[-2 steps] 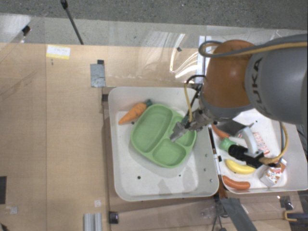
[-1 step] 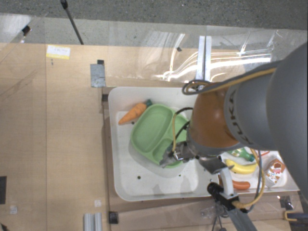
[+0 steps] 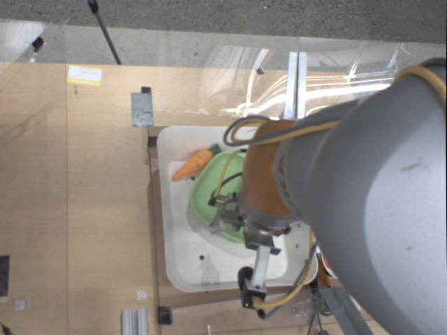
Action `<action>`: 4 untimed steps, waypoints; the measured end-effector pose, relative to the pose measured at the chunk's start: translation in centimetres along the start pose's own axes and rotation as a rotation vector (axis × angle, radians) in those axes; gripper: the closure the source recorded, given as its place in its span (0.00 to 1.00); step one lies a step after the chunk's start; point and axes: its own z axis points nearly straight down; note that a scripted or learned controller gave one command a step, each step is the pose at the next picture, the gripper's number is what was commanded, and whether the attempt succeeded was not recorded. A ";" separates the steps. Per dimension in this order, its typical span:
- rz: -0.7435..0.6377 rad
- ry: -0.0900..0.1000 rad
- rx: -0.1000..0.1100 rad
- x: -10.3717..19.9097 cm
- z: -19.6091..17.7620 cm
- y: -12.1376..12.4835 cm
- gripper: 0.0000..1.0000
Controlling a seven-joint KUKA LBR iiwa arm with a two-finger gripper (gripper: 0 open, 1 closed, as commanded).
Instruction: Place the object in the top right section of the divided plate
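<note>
One white bin point(image 3: 174, 257) sits on the wooden desk point(image 3: 77, 208), and inside it lies a light green divided plate point(image 3: 209, 190), much of it covered by the arm. The grey arm point(image 3: 377, 208) with its orange band point(image 3: 262, 176) reaches in from the right and hangs over the plate's right and lower part. The end effector point(image 3: 230, 215) sits low over the plate's lower edge, but its metal parts blur together against the plate, and I cannot tell how it stands or whether anything is in it. An orange carrot point(image 3: 193, 165) with a dark green top lies at the plate's upper left rim, tilted, its pointed tip toward the bin's left wall and its leafy end toward the plate; whether it rests on the rim or just beside it is unclear. It is apart from the end effector. Yellow and black cables point(image 3: 237, 128) loop around the wrist.
</note>
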 end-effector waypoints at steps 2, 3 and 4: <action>0.536 -0.003 0.003 6.2 0.6 -1.9 0.00; 0.374 0.000 0.001 6.5 -2.8 -1.0 0.00; 0.733 0.000 0.001 6.3 5.4 -1.6 0.00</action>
